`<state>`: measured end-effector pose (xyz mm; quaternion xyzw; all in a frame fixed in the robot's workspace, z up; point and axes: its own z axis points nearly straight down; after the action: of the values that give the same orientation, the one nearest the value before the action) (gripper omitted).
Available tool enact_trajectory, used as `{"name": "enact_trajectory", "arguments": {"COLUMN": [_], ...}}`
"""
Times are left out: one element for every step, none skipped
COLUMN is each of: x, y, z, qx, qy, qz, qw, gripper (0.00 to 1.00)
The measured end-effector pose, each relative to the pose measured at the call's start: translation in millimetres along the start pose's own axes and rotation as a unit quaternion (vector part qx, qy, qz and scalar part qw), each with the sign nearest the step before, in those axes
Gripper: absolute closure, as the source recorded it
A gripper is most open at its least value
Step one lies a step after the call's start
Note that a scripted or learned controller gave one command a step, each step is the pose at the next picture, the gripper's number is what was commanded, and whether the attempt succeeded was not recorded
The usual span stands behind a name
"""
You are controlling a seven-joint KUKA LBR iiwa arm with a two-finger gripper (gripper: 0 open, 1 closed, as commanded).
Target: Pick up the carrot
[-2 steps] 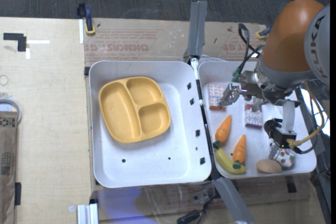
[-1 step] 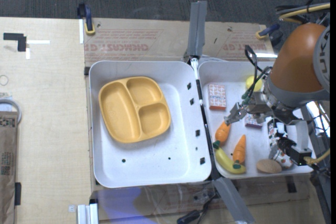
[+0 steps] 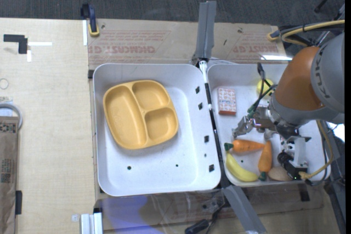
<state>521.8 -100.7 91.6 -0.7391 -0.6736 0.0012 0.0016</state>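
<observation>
Inspection from beside the table (image 3: pixel 49 118). The arm (image 3: pixel 307 85) reaches over the right bin (image 3: pixel 219 129), and its hand (image 3: pixel 245 126) hangs low inside that bin with the metal fingers (image 3: pixel 239 130) pointing down and leftward. Whether those fingers stand wide or narrow I cannot tell at this angle; nothing is visibly held between them.

Two carrots lie in the bin. One carrot (image 3: pixel 248 146) lies flat just below the hand, its green top pointing away from the arm; its upper side appears very near the fingertips, and I cannot say whether they touch. The second carrot (image 3: pixel 265 157) lies more upright in the view, below the hand and toward the arm's side, its upper end meeting the tip of the first.

A banana (image 3: pixel 241 170) lies just beyond the first carrot, farther from the hand. A small printed box (image 3: pixel 227 101) sits above the hand, apart from it. The left bin (image 3: pixel 101 134) carries a yellow divided plate (image 3: pixel 141 113), well away.

Judgement: the step in hand is the final approach, the grasp not yet made. The next move calls for the fingers to straddle the first carrot across its width and close without catching the neighbouring carrot or the banana.
</observation>
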Motion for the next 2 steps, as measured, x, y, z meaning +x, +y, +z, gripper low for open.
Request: {"name": "enact_trajectory", "arguments": {"x": [-28.8, -28.8], "y": [-43.0, -43.0], "z": [3.5, 3.5], "qx": [0.002, 0.002], "qy": [0.001, 0.001], "qz": [0.025, 0.025], "qw": [0.9997, 0.9997], "gripper": [0.00, 0.00]}}
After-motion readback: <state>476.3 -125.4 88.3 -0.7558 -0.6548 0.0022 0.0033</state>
